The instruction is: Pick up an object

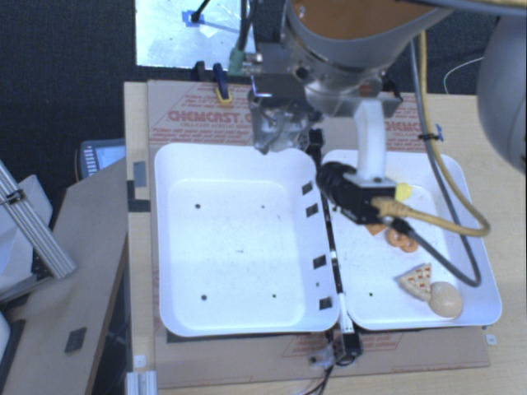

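1. A bench carried two shallow white bins side by side, seen from above at a slant; the left bin (235,249) served as the landmark here, its floor bare but for a few small dark dots
2. The right bin (473,307) touched the left bin along a shared middle seam, where a row of small dark clips (315,235) ran front to back
3. The grey arm (354,23) with its orange band loomed over the far edge of the left bin, reaching in from the right
4. The gripper (276,134) hung above the far right corner of the left bin, just at its rim; its fingers were blurred and dark, so whether they were apart or together could not be told, and no object was visible between them
5. A white post and a black fitting (350,196) sat just right of the seam, with a yellow hose (436,220) trailing away over the right bin
6. In the right bin, well away from the left bin, lay a wedge like a toy pizza slice (417,280) and, touching it, a pale egg-shaped object (445,299)
7. A small orange piece (401,237) lay farther back in the right bin, partly hidden by the hose
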Action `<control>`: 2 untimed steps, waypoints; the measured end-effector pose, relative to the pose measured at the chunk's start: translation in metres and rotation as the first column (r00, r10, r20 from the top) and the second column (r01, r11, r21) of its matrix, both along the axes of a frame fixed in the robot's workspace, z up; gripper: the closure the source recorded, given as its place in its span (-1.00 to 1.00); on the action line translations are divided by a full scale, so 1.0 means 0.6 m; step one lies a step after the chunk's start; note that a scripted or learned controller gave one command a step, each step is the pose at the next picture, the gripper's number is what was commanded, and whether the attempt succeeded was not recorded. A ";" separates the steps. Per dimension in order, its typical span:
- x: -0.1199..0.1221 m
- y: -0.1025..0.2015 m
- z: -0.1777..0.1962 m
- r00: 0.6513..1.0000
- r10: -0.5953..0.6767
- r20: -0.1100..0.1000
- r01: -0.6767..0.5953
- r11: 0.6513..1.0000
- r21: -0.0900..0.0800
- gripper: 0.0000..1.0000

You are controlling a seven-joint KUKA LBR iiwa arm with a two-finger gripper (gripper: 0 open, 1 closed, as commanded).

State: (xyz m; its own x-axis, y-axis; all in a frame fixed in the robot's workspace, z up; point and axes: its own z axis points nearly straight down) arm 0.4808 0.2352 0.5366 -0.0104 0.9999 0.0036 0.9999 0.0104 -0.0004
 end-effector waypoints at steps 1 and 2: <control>0.009 -0.002 -0.002 1.000 -0.006 0.002 0.006 1.000 -0.002 -1.00; 0.010 -0.001 0.017 1.000 -0.002 0.004 0.002 1.000 0.000 1.00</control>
State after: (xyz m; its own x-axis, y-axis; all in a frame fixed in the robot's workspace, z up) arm 0.4866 0.2345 0.5466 -0.0085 1.0000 0.0033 1.0000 0.0085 0.0035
